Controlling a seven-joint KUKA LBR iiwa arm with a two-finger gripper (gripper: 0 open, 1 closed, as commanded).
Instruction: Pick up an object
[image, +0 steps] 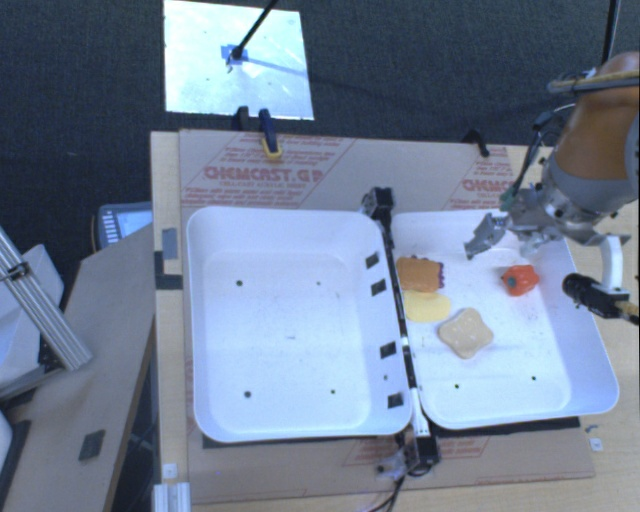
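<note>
The right bin (590, 390) holds several small objects. A red-orange piece (518, 280) lies toward its far right. An orange-brown block with a purple edge (420, 273) sits by the divider, with a flat yellow piece (428, 308) just in front of it. A beige, cookie-shaped piece (465, 332) lies nearer the middle. My gripper (503, 243) hangs over the far part of this bin, just behind and above the red-orange piece. It is open, with nothing between its fingers.
The left bin (200, 300) stands beside the right one, with black clips (385, 290) along their shared rim. A black part (595, 295) juts over the right bin's right edge. Both bins rest on a cardboard sheet (300, 170).
</note>
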